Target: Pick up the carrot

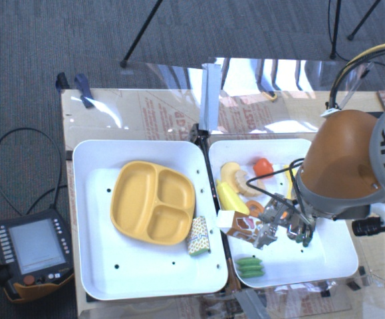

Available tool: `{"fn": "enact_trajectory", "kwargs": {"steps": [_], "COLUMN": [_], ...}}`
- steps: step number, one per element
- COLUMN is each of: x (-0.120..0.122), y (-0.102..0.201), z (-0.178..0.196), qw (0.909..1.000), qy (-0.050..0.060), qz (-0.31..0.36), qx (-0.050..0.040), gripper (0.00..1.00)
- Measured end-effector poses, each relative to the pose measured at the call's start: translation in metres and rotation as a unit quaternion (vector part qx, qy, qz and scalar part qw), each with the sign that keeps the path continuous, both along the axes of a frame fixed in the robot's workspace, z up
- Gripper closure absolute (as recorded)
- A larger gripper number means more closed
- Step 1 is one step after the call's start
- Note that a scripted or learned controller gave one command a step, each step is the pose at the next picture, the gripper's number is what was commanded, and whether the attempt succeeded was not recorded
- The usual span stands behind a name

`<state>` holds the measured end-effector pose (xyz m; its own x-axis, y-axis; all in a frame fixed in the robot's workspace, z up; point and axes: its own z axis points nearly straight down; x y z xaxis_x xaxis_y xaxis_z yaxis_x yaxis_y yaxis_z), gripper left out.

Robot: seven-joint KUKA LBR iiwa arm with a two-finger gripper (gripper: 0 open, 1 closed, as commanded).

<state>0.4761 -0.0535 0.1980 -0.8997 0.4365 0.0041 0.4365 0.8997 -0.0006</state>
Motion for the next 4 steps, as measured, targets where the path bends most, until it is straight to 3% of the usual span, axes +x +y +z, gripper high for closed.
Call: {"fn": "enact_trajectory", "kwargs": {"steps": [1,2,3,4], "x": [0.002,0.001,-0.001,0.03], "y": [-0.065,-0.064,-0.093,-0.111], "z": [0.158,0.156,0.014,-0.112], "qw": [0.9997,0.9997,0.9999,0.9999], "qy": [-0.005,-0.003,0.002,0.004], "qz": [0.023,0.025,0.012,-0.012], "qx": [-0.0013,-0.0007,0.0008,0.0014], "gripper": [1.0,0.0,0.0,0.0]}}
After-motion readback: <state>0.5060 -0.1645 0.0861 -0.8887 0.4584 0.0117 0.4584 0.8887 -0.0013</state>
